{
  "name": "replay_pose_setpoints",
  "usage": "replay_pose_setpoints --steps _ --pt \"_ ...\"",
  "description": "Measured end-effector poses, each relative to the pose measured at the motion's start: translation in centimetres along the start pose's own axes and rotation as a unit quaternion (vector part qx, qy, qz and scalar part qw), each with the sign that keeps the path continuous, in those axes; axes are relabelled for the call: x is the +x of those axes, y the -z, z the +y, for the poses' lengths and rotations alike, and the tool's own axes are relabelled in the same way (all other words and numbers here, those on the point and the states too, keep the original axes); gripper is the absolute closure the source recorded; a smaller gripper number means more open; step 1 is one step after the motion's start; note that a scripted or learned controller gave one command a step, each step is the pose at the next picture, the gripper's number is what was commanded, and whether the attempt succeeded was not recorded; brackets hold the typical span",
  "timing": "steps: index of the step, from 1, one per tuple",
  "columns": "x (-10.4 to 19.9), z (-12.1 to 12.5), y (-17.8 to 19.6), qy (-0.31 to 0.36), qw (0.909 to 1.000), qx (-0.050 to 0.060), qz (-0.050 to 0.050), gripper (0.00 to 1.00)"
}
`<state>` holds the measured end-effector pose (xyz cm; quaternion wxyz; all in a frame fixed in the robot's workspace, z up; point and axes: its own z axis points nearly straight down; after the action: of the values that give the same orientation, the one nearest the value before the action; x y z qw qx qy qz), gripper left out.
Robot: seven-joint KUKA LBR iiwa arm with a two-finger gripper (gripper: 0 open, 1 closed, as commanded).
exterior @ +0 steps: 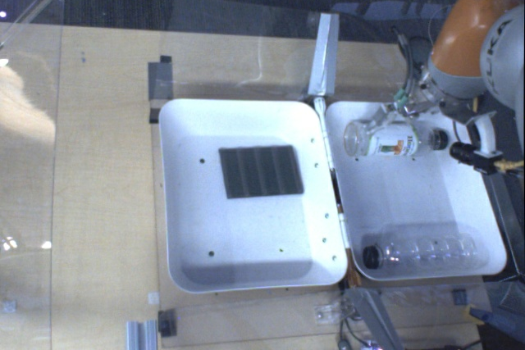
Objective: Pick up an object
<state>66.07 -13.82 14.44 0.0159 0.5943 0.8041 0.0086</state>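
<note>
A small clear bottle (384, 140) with a white label and a black cap lies on its side at the back of the right bin (426, 201). My gripper (408, 104) hangs just above and behind it, close to the cap end, under the orange-banded wrist. A larger clear ribbed bottle (420, 251) with a black cap lies along the right bin's front wall. A dark ribbed rectangular pad (261, 171) lies flat in the middle of the left bin (189, 201).
A metal bracket (322, 60) stands behind the seam between the bins. Cables and a black fitting (469, 152) hang off the arm over the right bin's far right side. Bare wooden bench (90, 176) spreads to the left.
</note>
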Motion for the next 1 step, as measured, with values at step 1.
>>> replay_pose_setpoints --steps 1 --pt "-0.31 -0.25 -0.98 0.114 0.9934 -0.005 0.000 0.00"
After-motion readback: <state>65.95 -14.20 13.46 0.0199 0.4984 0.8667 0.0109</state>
